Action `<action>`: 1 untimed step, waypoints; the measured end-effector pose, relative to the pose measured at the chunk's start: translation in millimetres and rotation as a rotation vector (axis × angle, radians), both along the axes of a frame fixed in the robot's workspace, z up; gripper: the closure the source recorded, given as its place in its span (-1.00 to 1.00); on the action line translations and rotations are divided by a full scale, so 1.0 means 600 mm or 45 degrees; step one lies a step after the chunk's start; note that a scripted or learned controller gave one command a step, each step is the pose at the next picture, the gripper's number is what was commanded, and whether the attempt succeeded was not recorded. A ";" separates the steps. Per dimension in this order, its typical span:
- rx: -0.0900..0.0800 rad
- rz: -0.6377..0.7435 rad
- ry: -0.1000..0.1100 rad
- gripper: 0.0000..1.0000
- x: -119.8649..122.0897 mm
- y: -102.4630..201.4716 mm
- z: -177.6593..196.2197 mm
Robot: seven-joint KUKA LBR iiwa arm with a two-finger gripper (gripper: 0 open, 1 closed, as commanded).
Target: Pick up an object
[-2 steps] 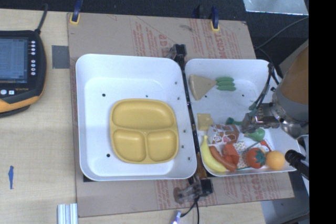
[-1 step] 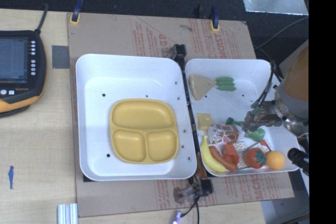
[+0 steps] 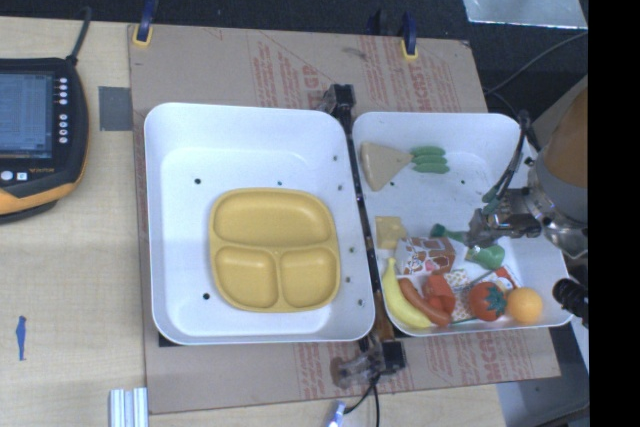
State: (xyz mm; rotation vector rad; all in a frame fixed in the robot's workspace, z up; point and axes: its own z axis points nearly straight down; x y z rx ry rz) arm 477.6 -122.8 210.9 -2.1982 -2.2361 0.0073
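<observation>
I see the toy food heaped in the near part of the right bin (image 3: 395,127): a banana (image 3: 400,303), a tomato (image 3: 484,299), an orange (image 3: 523,305), a printed packet (image 3: 425,258) and a green piece (image 3: 483,256). Farther back lie a tan wedge (image 3: 381,163) and a green pod (image 3: 429,159). The gripper (image 3: 493,223) hangs over the green piece near the bin's right side; from here I cannot tell how its fingers stand or whether they touch anything. The arm (image 3: 565,155) is cut off at the right. The left bin (image 3: 170,165) carries a yellow divided plate (image 3: 272,249). Both bins sit on cardboard (image 3: 250,65) clamped to the wooden bench (image 3: 60,275); a teach pendant (image 3: 35,135) lies at left.
</observation>
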 end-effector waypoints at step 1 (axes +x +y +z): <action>-0.001 -0.016 -0.005 1.00 -0.003 -0.012 -0.012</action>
